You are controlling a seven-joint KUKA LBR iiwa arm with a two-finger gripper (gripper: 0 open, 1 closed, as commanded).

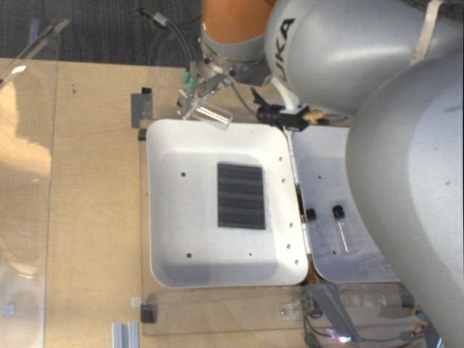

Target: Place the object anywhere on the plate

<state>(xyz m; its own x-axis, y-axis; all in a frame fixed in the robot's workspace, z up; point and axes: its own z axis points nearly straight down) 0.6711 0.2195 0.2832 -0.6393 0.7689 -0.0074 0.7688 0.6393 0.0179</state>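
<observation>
A dark grey ribbed plate [241,195] lies flat in the middle of the left white bin [174,216]. My gripper [201,101] hangs over the far rim of that bin, beyond the plate, under the orange band. A pale, clear cylinder-like piece [212,114] sits right at its tip, and I cannot tell whether this is part of the gripper or a held thing. In the right bin [322,172] lies a small clear tube with a black cap [339,227], with a small black piece [310,214] to its left.
The arm's big grey body [406,158] covers most of the right bin and the right side of the view. A black cable with a connector [286,114] hangs over the divide between the bins. Small brackets [142,107] stand on the wooden bench by the left bin's corners.
</observation>
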